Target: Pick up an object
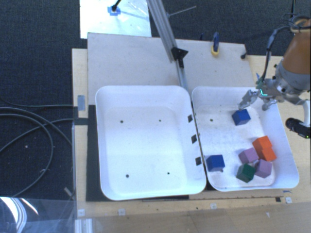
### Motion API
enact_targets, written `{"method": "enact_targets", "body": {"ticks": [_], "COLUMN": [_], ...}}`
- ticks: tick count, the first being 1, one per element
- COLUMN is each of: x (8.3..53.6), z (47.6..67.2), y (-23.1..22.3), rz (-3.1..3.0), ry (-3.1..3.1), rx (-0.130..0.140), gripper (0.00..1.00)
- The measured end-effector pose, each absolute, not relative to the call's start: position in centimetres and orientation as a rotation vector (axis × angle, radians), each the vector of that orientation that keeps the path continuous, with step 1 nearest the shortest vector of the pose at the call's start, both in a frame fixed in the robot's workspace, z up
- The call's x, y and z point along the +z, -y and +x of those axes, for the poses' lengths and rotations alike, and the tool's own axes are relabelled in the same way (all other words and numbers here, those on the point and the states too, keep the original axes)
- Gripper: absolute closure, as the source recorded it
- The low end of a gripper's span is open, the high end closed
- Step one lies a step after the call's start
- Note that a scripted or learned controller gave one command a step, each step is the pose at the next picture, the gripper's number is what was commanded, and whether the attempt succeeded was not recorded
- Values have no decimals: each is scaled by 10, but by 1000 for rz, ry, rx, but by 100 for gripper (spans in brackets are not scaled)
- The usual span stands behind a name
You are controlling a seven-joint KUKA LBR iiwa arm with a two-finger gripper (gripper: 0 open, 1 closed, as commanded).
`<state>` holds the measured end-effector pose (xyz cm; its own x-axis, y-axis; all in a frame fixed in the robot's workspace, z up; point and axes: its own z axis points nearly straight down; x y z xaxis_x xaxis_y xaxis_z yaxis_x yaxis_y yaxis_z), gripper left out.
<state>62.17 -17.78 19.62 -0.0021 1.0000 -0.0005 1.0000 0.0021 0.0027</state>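
In the right bin (214, 130), a green cube (246, 172) and purple cubes (263, 168) are seen nearest, an orange block (264, 147) beyond. At twelve o'clock, a blue cube (241, 117) lies just below the end effector (257, 100), whose fingers are spread, nothing held.

Both bins are white: the left bin (146, 144) and the right bin (221, 130). The right one holds two blue cubes (241, 117) (215, 162), an orange block (264, 148), two pale purple blocks (249, 155) (264, 168) (almost lilac), and a dark green block (246, 172). The tabletop (136, 57) is beige.
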Motion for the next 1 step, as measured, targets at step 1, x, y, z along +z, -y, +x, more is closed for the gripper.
{"method": "enact_targets", "body": {"ticks": [1], "x": [100], "z": [686], "y": [211], "rz": [2219], "ry": [-2225], "rx": [1], "gripper": [0]}}
